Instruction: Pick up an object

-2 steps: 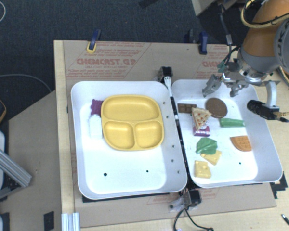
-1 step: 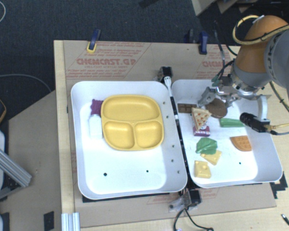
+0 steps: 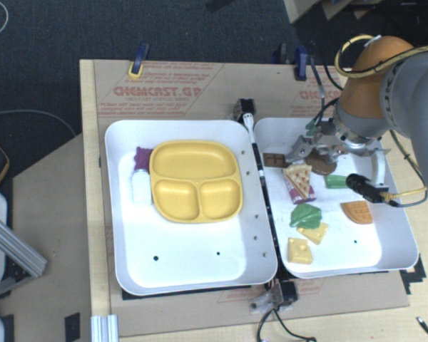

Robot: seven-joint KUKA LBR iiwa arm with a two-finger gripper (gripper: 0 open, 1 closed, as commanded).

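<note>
My claw [image 3: 315, 153] hangs low over the far edge of the right bin [image 3: 392, 251], beside the wall it shares with the left bin [image 3: 121, 191]; whether it is open or closed cannot be told from above. Directly under it lie a brown piece [image 3: 321, 164] and a striped wedge [image 3: 298, 180], the likeliest targets. Green leaf [image 3: 304, 214] and two yellow blocks [image 3: 299, 251] cluster toward the near edge; an orange biscuit [image 3: 357, 211] sits by the right-hand wall, a green bar [image 3: 335, 182] between. The yellow divided tray [image 3: 196, 179] fills the left bin's far half, a white bottle with purple cap [image 3: 140, 177] against its left edge. Nothing appears lifted: the pick is judged not yet made
</note>
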